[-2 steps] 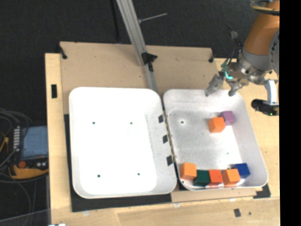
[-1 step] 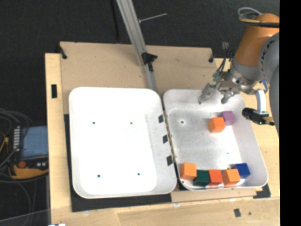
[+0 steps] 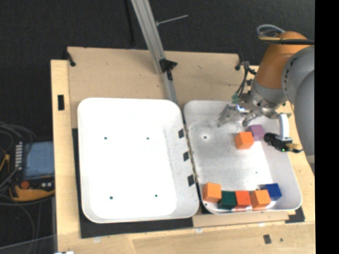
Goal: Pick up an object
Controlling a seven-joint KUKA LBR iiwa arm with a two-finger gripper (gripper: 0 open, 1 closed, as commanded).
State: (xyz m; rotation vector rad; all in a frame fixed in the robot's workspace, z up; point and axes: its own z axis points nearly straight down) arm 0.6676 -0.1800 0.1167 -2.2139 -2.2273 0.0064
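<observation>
While the tool (image 3: pixel 237 116) hangs spread open, an orange block (image 3: pixel 244 140) lies just below it

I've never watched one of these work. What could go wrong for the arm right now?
1. The orange block and the pale purple block lie close together below the gripper; a grab could nudge one aside.
2. The other blocks are packed along the right bin front wall, leaving little room to reach between them.
</observation>
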